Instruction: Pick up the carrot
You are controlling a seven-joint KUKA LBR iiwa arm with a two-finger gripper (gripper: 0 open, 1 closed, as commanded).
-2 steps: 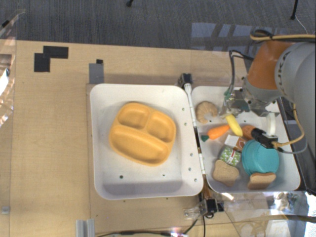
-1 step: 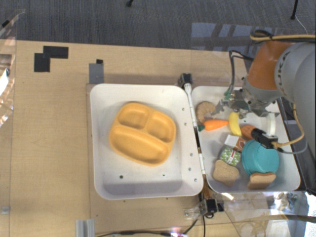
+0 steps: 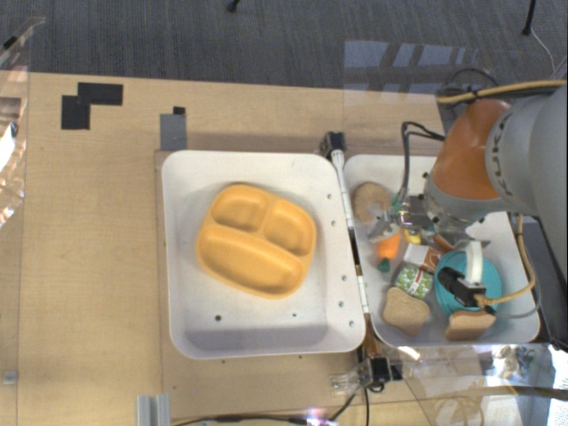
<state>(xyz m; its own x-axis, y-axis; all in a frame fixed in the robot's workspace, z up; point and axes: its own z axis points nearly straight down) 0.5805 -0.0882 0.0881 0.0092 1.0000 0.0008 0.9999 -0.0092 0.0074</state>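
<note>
**Gripper low over right bin, carrot just beside it**

Arm [image 3: 501, 158] reaches in from the right, orange band over the right bin's [image 3: 383, 169] far half. Gripper [image 3: 401, 224] sits low in that bin, left of centre. Open or closed: can't tell, since the wrist and metal parts hide the tips at this angle.

Carrot [image 3: 388, 248]: small orange piece w/ a bit of green at its near end, in the right bin close to the left wall. It lies just below the gripper in the view, very near or touching it. Can't confirm it is gripped.

Other things in the right bin:
- beige round item [image 3: 371, 199], far-left corner, just beyond the gripper
- green & white packet [image 3: 414, 280], just right of the carrot and nearer the camera
- teal bowl [image 3: 485, 278], right of the packet, approx. under the wrist
- bread slice [image 3: 406, 310], near edge, in front of the packet
- brown chunk [image 3: 469, 326], near edge, in front of the bowl

Left bin [image 3: 186, 238] holds a yellow divided plate [image 3: 257, 240], roughly central, slightly turned, well apart from the gripper. Both bins sit side by side on the pale wood worktop [image 3: 89, 264].
</note>
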